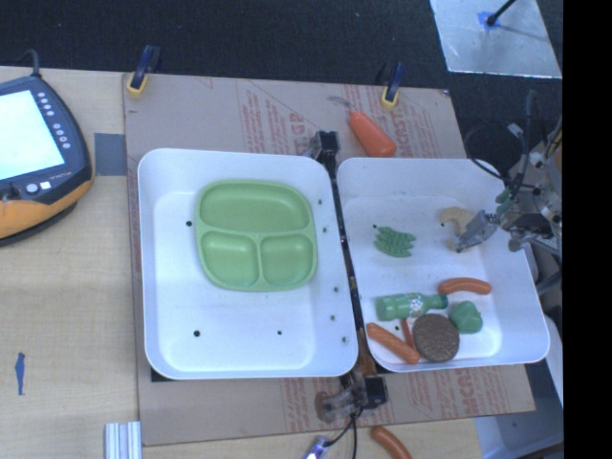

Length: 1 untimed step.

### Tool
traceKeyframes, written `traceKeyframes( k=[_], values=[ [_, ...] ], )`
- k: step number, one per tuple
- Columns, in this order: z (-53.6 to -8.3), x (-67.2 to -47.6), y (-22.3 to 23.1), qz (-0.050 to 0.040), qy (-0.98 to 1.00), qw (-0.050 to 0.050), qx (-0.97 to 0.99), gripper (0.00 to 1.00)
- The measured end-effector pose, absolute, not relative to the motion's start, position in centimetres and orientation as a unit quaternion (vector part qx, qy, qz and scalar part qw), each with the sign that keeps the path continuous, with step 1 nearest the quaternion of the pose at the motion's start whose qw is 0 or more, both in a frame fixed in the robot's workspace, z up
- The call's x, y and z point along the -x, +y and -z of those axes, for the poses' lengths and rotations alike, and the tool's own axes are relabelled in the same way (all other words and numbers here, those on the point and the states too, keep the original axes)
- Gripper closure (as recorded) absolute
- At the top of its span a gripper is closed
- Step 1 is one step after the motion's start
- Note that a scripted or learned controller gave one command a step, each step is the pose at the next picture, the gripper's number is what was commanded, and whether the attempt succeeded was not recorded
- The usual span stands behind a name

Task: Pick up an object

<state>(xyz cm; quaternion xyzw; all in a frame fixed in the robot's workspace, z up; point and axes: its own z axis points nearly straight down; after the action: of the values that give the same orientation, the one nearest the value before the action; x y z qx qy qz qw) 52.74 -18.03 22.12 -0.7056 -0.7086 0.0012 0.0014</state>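
A grey-and-orange handheld control pendant with a lit white screen (33, 156) is seen at the bench's left edge. A sheet of brown printed cardboard (277, 113) is fixed at its far edge by two blue-and-yellow clamps (143, 68) (390, 82). A small blue mark (20, 372) is found near the bench's front left corner; a ribbed aluminium profile (122, 439) lies at the front edge.

Light green tray (256, 233) in white left bin (167, 256). White right bin (421, 199): green bottle (409, 305), brown disc (436, 338), orange sausage (465, 286), dark green leafy piece (394, 242). Orange carrot (371, 134) on tan cardboard (239, 113).
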Motion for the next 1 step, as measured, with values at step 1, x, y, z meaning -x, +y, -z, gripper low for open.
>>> traceKeyframes(
  k=[1],
  values=[
    [-15.23, -59.25, -21.18, -0.0024, -0.710, 0.001, 0.705, 0.00]
  ],
)
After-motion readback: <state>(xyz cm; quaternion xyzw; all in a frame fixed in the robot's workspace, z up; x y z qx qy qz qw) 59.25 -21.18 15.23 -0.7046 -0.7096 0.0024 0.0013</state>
